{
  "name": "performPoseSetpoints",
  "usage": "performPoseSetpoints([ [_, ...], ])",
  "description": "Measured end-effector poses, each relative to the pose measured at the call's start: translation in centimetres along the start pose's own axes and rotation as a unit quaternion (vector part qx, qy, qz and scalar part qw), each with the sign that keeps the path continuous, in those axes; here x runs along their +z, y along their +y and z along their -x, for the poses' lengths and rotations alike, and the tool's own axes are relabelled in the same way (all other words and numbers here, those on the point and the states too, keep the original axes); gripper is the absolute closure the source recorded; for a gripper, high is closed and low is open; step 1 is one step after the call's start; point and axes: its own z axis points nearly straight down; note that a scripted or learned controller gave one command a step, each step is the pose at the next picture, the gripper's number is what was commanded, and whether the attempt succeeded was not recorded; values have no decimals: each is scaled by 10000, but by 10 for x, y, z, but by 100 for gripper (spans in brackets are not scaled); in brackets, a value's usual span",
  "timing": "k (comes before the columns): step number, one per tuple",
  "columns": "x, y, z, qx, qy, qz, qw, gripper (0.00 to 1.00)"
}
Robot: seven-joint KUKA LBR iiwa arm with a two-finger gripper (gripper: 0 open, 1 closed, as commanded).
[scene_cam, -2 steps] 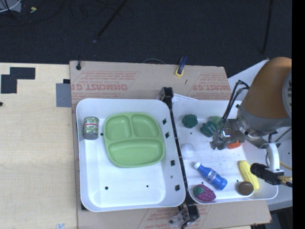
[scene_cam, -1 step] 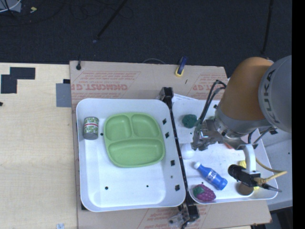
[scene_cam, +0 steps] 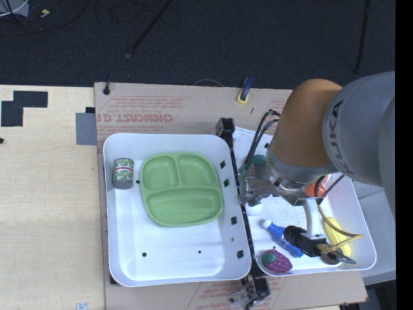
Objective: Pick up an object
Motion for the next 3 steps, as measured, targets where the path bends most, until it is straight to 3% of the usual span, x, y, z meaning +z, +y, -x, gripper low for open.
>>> performPoseSetpoints([
  [1,-3,7,-45,3,-5,7,10000,100],
  [2,-26,8,-69,13,-7,11,10000,100],
  [3,-25,13,-69,4,-13,5,10000,100],
])
